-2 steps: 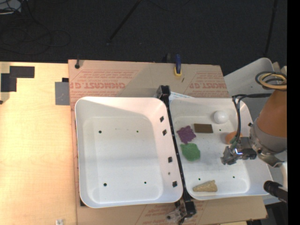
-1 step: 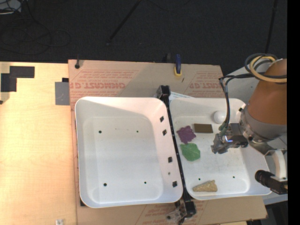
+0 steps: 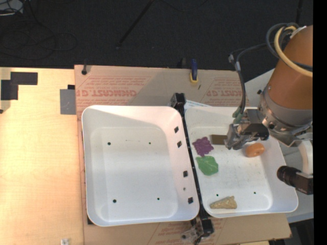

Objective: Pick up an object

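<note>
In the right bin [image 3: 278, 198] lie a purple lumpy object [image 3: 203, 146], a green one [image 3: 207, 165] just below it, an orange one [image 3: 254, 149] to the right and a tan wedge-shaped one [image 3: 224, 203] near the front edge. My gripper [image 3: 232, 141] hangs over the right bin, between the purple and the orange object, close to the orange one's left side. A small dark flat piece [image 3: 218, 139] lies just left of the gripper.
The left bin [image 3: 97, 137] lies beside the right one, with a black divider and clips [image 3: 184, 152] along their shared edge. Cardboard and a wooden bench surround the bins. A black cylindrical part [image 3: 294, 178] sticks in at the right edge.
</note>
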Controlling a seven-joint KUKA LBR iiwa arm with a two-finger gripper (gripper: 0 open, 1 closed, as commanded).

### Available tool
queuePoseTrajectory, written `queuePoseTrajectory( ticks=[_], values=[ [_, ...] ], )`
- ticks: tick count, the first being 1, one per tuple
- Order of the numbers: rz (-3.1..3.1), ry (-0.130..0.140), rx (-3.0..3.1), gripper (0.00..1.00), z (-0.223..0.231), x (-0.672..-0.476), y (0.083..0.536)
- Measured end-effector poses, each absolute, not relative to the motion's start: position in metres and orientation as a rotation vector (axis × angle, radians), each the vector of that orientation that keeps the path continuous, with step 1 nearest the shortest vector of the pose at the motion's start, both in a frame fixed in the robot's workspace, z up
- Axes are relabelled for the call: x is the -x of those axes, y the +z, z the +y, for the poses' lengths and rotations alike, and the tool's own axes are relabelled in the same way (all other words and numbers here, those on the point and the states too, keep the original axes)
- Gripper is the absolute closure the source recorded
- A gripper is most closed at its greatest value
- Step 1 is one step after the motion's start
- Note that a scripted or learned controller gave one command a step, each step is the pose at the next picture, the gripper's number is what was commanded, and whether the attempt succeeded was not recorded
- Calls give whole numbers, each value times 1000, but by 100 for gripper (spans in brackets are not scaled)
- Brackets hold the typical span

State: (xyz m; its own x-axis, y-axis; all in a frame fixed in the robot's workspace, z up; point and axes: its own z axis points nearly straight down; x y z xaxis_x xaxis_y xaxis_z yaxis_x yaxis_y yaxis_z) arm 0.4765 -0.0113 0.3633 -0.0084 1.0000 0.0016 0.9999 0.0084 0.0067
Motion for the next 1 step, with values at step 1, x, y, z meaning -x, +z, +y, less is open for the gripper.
queuePoseTrajectory(
  ticks=[1],
  values=[
    [2221, 13, -2212, 100, 11, -477, 475]
  ],
)
